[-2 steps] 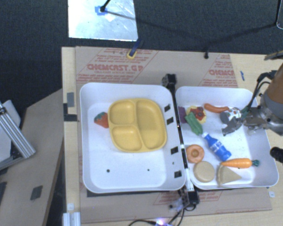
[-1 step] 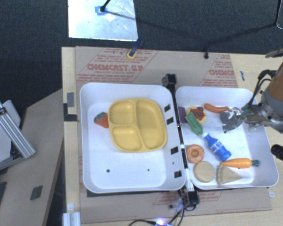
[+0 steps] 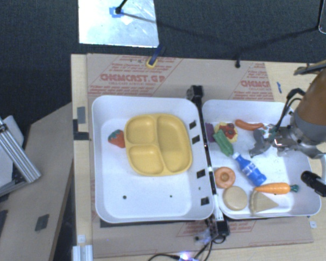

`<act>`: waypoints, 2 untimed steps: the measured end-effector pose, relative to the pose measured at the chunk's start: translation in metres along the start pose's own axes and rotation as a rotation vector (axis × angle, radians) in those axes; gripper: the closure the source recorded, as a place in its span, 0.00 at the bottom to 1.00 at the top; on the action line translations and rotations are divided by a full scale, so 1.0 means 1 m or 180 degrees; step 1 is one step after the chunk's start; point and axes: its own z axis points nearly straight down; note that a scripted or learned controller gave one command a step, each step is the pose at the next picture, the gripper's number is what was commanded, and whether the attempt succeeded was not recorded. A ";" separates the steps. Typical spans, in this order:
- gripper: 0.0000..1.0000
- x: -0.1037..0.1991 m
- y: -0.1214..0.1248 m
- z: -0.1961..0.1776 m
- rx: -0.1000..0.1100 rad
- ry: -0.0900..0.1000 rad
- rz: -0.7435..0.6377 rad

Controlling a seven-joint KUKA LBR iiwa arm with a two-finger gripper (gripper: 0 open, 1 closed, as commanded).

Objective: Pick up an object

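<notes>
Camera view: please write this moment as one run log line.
arm: over right bin | gripper: above bottle, holds nothing | plate: left bin

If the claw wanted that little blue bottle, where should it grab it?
Probably across the middle of the blue bottle, coming straight down. It lies flat and slanted, white cap toward the upper left, so its long sides are the narrow, parallel faces. The carrot sits close to its lower end.

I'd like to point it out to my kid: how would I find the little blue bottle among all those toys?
Look in the right-hand white bin, the one crowded with toy food. Near its middle lies the blue bottle, tilted, its white cap toward the green vegetable and an orange carrot below it. It is the only blue item there.
</notes>
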 end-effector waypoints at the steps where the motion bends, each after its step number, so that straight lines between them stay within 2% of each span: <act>1: 0.00 0.001 0.000 0.052 0.0005 0.0001 0.0001; 2: 1.00 0.000 0.001 0.039 -0.0013 -0.0004 0.0001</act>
